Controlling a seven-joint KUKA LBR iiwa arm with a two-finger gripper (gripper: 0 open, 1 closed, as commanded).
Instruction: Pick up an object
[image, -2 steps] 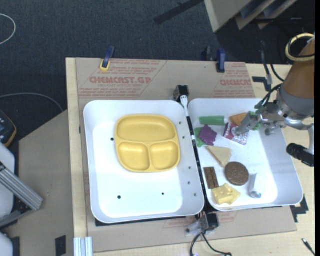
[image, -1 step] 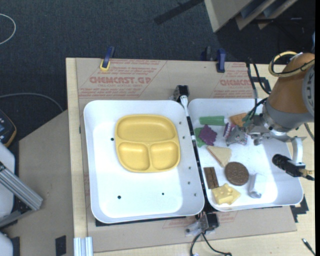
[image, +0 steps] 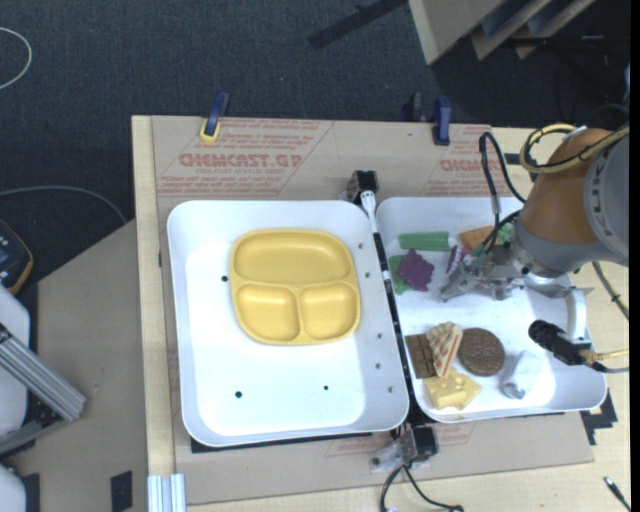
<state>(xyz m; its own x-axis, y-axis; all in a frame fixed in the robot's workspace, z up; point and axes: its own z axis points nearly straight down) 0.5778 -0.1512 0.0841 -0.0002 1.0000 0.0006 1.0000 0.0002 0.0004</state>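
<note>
My gripper (image: 458, 277) is low in the right bin (image: 560, 390), its metal fingers pointing left, just right of a purple toy (image: 412, 269). A green bar (image: 424, 241) lies behind the purple toy. An orange piece (image: 477, 238) sits just behind the wrist, partly hidden by it. Nearer the front lie a brown round cookie (image: 482, 352), a striped sandwich wedge (image: 442, 346), a chocolate piece (image: 421, 355) and a yellow cheese chunk (image: 451, 390). I see nothing between the fingers.
The left bin (image: 200, 390) holds a yellow three-compartment plate (image: 295, 284). A small grey piece (image: 513, 384) lies at the right bin's front. A black cable end (image: 556, 343) hangs from the arm over the right bin. Clamps sit on the bench's back edge.
</note>
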